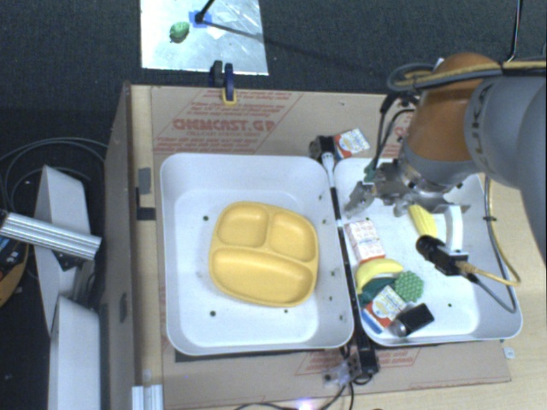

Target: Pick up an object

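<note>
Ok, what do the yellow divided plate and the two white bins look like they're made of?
The yellow plate looks like molded plastic with a matte finish: rounded compartment ridges, even colour, soft sheen. The left bin and right bin look like smooth, thin white plastic, slightly glossy, with rounded rims, though the view leaves this open.

right bin [500,314] crowded, yellow tray [263,253] fills left bin [184,229]

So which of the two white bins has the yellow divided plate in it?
The left bin: the yellow divided plate sits alone in it, while the right bin holds a clutter of small items.
</note>
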Available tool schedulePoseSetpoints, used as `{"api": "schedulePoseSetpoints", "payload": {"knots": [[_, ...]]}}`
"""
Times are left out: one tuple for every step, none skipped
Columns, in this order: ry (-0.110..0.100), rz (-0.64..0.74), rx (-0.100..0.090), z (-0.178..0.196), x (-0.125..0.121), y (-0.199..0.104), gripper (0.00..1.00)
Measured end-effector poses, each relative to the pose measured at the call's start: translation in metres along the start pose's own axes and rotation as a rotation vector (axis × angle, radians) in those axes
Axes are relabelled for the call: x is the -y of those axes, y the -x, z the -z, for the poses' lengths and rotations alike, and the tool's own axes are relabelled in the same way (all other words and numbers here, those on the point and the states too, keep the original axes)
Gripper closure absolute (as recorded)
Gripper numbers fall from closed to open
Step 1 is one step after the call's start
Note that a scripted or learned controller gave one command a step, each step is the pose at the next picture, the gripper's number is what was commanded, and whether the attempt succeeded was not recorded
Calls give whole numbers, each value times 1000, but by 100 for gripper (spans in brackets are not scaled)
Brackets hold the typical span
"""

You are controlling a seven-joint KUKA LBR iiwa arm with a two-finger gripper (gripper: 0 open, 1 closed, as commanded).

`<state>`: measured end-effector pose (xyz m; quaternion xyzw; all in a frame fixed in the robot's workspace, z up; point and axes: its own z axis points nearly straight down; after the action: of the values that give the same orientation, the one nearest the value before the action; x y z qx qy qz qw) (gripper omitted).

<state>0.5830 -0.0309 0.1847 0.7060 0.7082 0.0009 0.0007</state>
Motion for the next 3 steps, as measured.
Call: {"api": "schedulePoseSetpoints", "payload": {"knots": [[1, -1, 2, 7, -69, 71, 0], [-3, -2, 0, -34, 31, 68, 0], [-1, -2, 0, -100, 67, 57, 0]]}}
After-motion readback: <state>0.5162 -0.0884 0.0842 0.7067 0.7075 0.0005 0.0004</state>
